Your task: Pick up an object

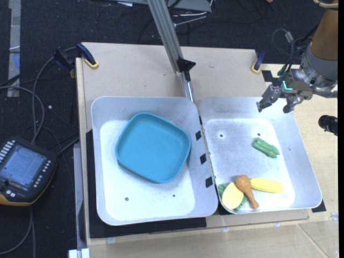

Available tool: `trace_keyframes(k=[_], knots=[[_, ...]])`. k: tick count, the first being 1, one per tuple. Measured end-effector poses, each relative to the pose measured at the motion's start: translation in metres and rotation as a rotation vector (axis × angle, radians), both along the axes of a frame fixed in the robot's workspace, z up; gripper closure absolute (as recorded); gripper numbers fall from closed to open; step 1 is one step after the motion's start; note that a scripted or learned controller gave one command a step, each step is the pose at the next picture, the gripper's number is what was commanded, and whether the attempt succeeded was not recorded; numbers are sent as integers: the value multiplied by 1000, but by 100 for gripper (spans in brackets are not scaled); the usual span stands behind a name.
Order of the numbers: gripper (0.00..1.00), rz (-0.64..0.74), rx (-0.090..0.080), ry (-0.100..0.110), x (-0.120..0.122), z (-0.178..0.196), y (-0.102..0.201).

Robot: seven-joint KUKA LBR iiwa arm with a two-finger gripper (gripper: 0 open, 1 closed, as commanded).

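Toy food sits at right bin's (301,160) near edge: yellow corn (266,185), orange drumstick (246,189). Green pea pod (266,147) lies mid-bin, long axis diagonal, below-left of gripper (276,101), which hovers open, empty, over far rim.

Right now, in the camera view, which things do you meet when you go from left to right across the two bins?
Blue plate → yellow slice → orange piece → green pod. The corn lies level with the pod, so I leave it unordered. The end effector hangs over the right bin's far edge.
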State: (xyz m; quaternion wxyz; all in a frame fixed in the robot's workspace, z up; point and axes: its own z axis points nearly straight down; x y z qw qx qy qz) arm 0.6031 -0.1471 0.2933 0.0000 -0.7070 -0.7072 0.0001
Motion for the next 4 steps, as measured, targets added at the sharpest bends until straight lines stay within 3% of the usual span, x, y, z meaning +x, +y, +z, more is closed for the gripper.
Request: trace_keyframes(k=[1, 4], knots=[[0, 0, 0, 0, 0, 0, 0], [0, 0, 1, 4, 6, -138, -2]])
